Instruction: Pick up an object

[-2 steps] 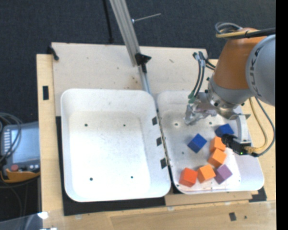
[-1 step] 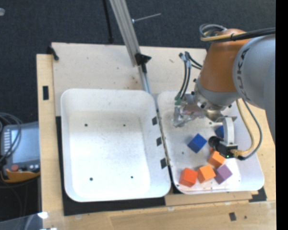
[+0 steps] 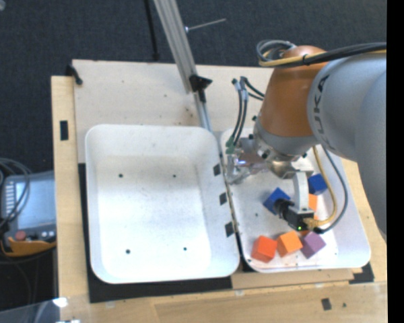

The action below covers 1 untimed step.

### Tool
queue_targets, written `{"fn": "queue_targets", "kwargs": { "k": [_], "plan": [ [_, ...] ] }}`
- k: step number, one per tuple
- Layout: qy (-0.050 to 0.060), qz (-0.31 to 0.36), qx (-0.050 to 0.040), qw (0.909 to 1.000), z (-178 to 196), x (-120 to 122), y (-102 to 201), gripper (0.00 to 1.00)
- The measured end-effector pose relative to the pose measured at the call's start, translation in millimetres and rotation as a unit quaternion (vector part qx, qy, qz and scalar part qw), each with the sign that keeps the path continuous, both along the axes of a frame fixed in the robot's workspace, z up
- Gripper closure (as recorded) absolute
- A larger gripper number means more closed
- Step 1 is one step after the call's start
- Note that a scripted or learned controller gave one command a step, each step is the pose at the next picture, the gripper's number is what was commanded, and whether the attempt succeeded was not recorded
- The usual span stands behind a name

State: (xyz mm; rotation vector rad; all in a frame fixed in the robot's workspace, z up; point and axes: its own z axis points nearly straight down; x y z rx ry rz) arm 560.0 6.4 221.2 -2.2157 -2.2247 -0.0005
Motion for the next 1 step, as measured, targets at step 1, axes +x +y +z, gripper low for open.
{"fn": "queue_targets", "kwargs": {
  "k": [1],
  "plan": [
    [0.001, 0.001, 0.0003, 1.0, -0.7, -8.0, 43.0, 1.0]
  ]
}}
